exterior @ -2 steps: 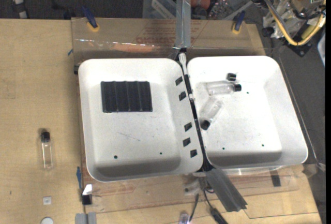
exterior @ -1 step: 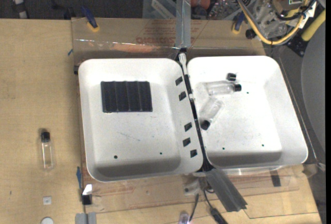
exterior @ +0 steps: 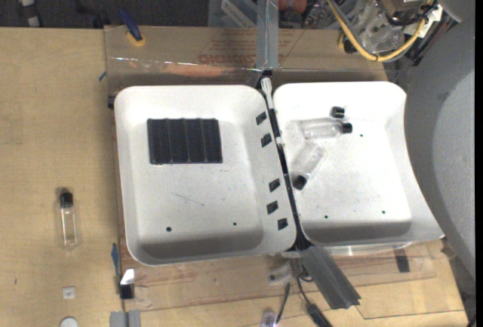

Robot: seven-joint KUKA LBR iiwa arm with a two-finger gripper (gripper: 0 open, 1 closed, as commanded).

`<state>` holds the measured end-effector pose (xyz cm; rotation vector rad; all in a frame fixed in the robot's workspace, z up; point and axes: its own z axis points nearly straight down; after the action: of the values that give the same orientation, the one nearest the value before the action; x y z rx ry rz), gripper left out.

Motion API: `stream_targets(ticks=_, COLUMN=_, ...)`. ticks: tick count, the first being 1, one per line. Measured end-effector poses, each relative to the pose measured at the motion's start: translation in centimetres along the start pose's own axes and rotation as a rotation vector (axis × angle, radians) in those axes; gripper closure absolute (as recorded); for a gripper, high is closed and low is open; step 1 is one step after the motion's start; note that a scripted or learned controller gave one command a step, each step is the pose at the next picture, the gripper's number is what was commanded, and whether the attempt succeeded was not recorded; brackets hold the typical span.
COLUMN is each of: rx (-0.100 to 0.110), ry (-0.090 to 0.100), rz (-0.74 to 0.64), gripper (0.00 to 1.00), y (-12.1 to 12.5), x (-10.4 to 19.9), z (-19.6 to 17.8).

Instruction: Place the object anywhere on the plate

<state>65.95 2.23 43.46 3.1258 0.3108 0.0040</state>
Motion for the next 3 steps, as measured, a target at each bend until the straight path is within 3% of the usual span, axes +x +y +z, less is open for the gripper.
stream_targets(ticks=1, rx=0.001, ry=-0.003, rz=-0.020, gripper=1.00, y=-4.3, x=-11.6, z=0.0)
stream_targets(ticks=2, rx=-0.001, ry=-0.002, rz=-0.009, gripper=1.00, y=-13.7, x=-15.6, z=3.5)
stream_targets(ticks=3, rx=-0.001, ry=-0.002, rz=-0.051, gripper=1.00, y=-23.2, x=-13.7, z=14.0)
